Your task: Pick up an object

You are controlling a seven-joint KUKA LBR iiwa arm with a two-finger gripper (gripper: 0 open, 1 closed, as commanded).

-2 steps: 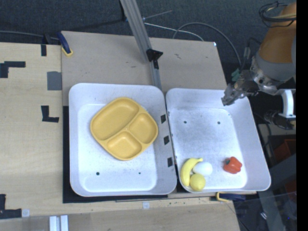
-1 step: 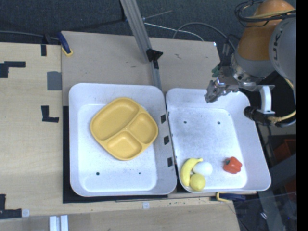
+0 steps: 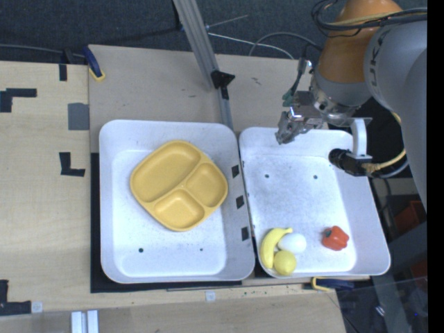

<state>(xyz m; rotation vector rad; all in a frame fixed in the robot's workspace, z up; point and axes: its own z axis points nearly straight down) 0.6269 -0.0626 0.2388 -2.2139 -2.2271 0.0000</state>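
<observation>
The right bin (image 3: 305,186) holds a yellow banana (image 3: 272,240), a white egg-like object (image 3: 293,243) and a yellow lemon-like fruit (image 3: 284,261), clustered at its near left corner. A red pepper-like object (image 3: 335,238) lies near the bin's near right side. My gripper (image 3: 286,134) hangs over the far left edge of the right bin, well away from all of these. Nothing shows between its fingers.
The left bin (image 3: 118,207) carries a yellow divided plate (image 3: 179,184). A slanted metal rail (image 3: 198,37) runs down to the gap between the bins. The grey arm with its orange band (image 3: 354,40) fills the upper right. Cables lie behind the bins.
</observation>
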